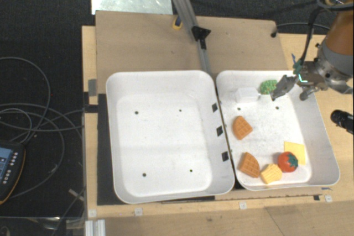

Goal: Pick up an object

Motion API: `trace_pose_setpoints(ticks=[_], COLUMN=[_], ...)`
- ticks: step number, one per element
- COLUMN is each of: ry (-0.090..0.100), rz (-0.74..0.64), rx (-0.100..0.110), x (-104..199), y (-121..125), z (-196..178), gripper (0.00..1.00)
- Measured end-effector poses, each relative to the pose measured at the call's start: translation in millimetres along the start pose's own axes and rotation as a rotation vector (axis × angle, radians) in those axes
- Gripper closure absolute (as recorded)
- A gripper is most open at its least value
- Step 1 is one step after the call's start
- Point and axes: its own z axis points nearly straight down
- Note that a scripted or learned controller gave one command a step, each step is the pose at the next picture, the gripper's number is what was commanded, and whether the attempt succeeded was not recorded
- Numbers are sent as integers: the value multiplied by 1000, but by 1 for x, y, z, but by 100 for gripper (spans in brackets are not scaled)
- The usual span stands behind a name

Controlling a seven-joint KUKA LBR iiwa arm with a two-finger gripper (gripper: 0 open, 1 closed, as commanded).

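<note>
Objects for picking all lie in the right bin point(318, 119); the left bin point(160, 77) sits beside it. Counted from the left: two orange waffle pieces point(242, 127) point(249, 164), one white block point(246, 95), one green broccoli point(268, 87), two yellow cheese wedges point(271, 174) point(295, 150), one red tomato point(287, 162). The gripper point(294, 90) hangs just right of the broccoli, fingers spread, grasping nothing.

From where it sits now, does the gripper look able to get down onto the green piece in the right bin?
Probably yes. The gripper hangs open just to the right of the green piece near the right bin's back edge. Nothing lies between them; the white block sits on the piece's far side.
</note>
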Motion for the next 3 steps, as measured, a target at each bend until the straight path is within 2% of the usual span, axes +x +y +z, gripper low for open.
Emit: trace_pose_setpoints(ticks=[1, 3], ry=[-1, 0], rz=[1, 5], rx=[-4, 3], x=[0, -13], y=[1, 0], z=[-2, 116], gripper=[0, 0])
